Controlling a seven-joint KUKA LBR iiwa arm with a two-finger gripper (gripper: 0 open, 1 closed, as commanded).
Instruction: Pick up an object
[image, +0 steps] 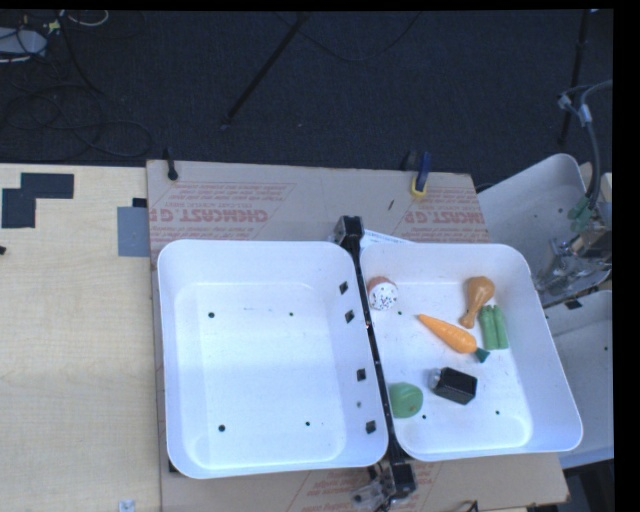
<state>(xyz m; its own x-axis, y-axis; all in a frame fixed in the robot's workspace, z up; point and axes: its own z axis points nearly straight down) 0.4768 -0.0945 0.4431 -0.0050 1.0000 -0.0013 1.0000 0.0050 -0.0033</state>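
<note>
Grey metal beyond the right bin's (556, 372) far rim is your gripper (574, 258); you cannot tell whether it is released or clenched. Nearest it lie a green piece (493, 327) and an orange carrot (447, 333); a black block (455, 384) sits further off.

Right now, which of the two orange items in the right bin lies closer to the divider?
The carrot: long, tapered, lying at a slant mid-bin. The other orange item, a club-shaped piece, sits farther right, beside the green piece.
</note>
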